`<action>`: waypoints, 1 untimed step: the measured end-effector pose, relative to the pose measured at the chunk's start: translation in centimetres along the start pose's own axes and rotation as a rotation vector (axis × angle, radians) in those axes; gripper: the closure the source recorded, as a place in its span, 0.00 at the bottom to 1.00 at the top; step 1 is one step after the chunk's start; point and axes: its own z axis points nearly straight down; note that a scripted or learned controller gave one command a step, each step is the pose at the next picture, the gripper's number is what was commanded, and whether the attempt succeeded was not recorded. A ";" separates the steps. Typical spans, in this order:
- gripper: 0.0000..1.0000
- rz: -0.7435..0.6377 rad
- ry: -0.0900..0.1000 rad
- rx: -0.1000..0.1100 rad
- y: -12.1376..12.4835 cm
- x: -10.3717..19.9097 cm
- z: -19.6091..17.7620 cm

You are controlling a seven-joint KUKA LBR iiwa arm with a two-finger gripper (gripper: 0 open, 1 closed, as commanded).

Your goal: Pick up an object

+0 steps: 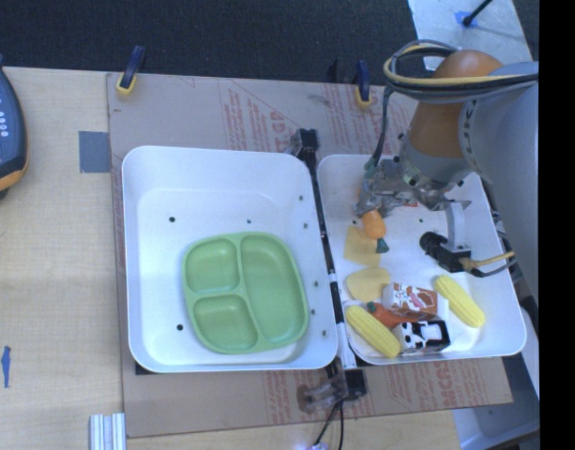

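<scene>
The fingers hang low over the back of the right bin, and I see them just above the orange carrot; I cannot tell their spread from here, nor whether they touch it. In front of the carrot lie pale cheese pieces, then a corn cob. A second cob lies right of those. The green plate sits in the left bin, left of the carrot.

text: none legible | cardboard sheet: red print, unreadable
</scene>
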 end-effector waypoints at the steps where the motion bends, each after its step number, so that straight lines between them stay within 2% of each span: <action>1: 1.00 0.001 0.001 0.001 -4.7 5.2 -9.1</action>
